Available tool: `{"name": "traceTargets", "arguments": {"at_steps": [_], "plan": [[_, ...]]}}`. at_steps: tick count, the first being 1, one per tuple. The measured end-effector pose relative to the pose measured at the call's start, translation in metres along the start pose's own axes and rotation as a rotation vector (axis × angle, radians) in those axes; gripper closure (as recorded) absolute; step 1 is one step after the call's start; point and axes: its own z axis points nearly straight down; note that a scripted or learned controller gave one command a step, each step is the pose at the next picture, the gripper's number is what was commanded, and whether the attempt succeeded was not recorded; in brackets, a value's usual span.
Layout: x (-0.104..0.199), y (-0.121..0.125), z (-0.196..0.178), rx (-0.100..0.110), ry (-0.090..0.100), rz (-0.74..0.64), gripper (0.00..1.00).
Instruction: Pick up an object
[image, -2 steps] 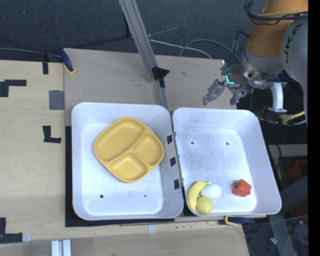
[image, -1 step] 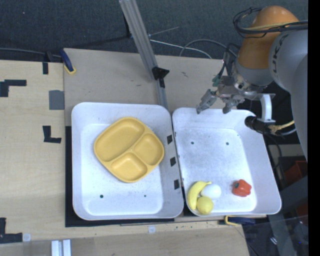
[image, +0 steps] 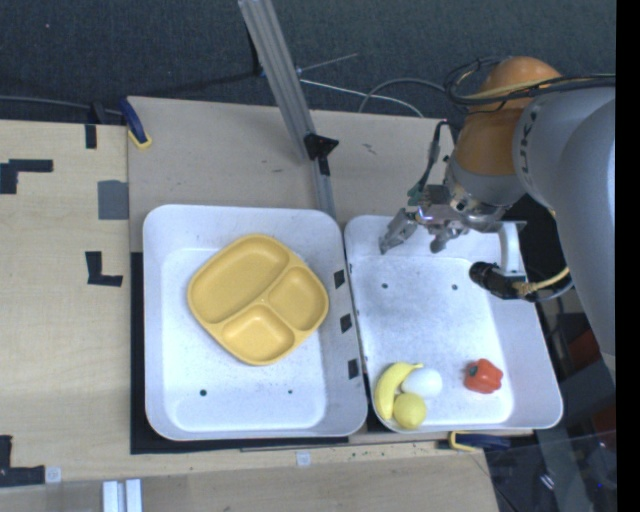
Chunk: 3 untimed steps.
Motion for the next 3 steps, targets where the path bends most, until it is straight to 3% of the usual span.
{"name": "traceTargets", "arguments": {"at_steps": [1,2,3], "plan": [[0.000,-0.005,0.065,0.000,0.000,0.000,0.00],[0.001,-0.003,0.051,-0.005,0.001,-0.002,1.00],[0.008,0.005,-0.007,-0.012,0.001,-0.001,1.00]]}}
